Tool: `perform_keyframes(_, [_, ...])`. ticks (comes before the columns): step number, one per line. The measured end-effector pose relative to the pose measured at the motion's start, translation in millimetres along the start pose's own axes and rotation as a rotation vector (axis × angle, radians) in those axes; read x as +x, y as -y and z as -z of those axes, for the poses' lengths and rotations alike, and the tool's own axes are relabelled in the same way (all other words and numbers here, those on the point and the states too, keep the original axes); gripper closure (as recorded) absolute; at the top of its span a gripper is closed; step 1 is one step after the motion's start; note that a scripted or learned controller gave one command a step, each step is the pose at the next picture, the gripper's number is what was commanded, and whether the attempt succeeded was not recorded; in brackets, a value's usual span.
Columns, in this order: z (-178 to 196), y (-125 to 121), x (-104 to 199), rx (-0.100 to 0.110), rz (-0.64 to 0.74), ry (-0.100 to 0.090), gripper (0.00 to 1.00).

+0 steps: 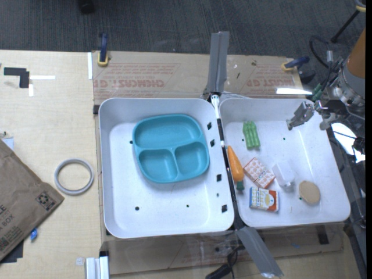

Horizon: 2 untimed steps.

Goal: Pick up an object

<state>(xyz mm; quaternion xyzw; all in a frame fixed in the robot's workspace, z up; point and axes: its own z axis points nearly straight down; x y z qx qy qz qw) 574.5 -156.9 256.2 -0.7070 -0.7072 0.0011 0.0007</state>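
Left bin (116, 173): one blue plate (170, 148) with three compartments, lying flat near the middle. Nothing lies in its compartments. It is broad and shallow; a two-finger claw closing on it would likely find only the rim, and I judge a slip probable there.

Right bin (334, 173): six objects, one of each kind.
- One carrot (235, 164), lying along the left wall, touching or nearly touching it. Risk: a finger may strike the wall or the divider between the bins before closing.
- One green bundle (251, 135), possibly beans, towards the far side, apart from the others.
- One small red-and-white packet (258, 172), just beside the carrot.
- One small carton (264, 199) with blue edges, near the front, close to the packet.
- One clear or white item (284, 176), hard to make out against the bin floor. Risk: a poor aim on it.
- One tan round piece (309, 192), near the right front corner.

The carrot, packet, carton and clear item sit close together; I judge that a descent on any one may nudge or catch a neighbour.

The claw (300, 116) hangs above the far right part of the right bin, over bare floor, apart from every object. Nothing is between its fingers. Whether they are spread or pressed together cannot be told at this size. No object is picked yet; the nearest candidate is the green bundle.
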Motion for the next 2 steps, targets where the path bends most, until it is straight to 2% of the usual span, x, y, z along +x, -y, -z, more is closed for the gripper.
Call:
perform_keyframes(1, [-119, -35, 29, 0.0, 0.177, -0.001, 0.0])
perform_keyframes(2, [-164, -32, -25, -0.002, 0.329, 0.0, 0.0])
